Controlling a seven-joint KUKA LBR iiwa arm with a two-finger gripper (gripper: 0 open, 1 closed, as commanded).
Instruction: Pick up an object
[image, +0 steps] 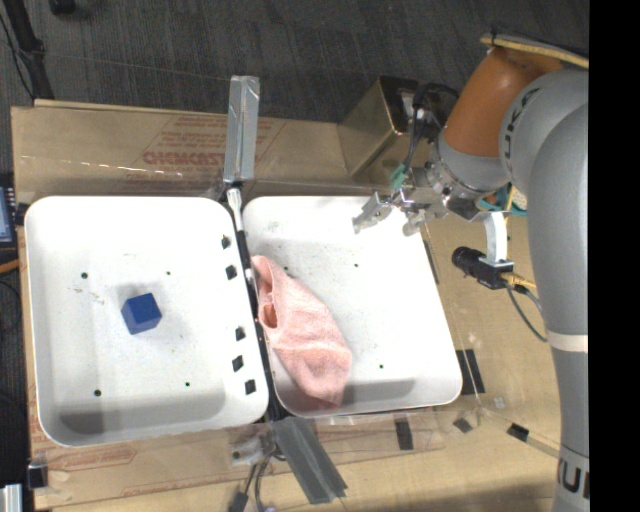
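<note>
A pink cloth (303, 332) lies crumpled along the left side of the right bin (400, 300), next to the divider. A small blue cube (141, 312) sits in the left bin (60, 260), left of its middle. My gripper (390, 214) hovers over the far right corner of the right bin, well away from the cloth. Its two fingers stand apart with nothing between them.
A grey metal post (240, 130) rises at the far end of the divider between the bins. A brown cardboard box (375, 125) stands behind the right bin. Small black clips (238, 335) line the divider.
</note>
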